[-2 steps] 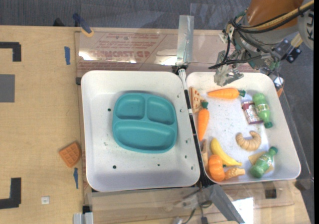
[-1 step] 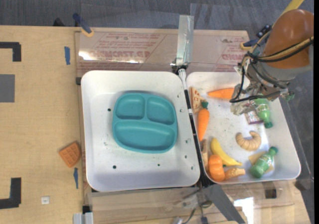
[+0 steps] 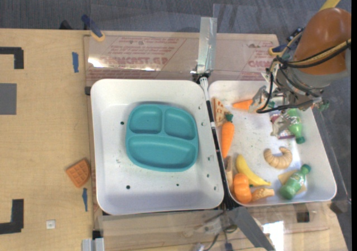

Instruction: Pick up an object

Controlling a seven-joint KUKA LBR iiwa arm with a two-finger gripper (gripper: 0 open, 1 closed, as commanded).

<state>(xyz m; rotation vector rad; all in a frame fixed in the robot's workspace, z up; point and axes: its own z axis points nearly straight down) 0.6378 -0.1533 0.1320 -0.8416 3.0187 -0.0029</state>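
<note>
The right bin [image 3: 326,169] holds several toy foods: a carrot [image 3: 227,135], an orange wedge [image 3: 242,104], a croissant [image 3: 278,157], a banana [image 3: 251,172], a small orange fruit [image 3: 241,186] and a green bottle [image 3: 294,183]. My gripper [image 3: 279,111] hangs low over the bin's back right part, under the orange-banded wrist [image 3: 326,40]. A green and white toy [image 3: 292,126] lies just below and right of it, partly hidden by the gripper. Nothing shows as lifted.
The left bin [image 3: 106,99] holds a teal divided plate [image 3: 163,136]. A waffle toy [image 3: 78,172] lies on the wooden bench left of the bins. A clear divider [image 3: 206,43] stands behind the wall between the bins.
</note>
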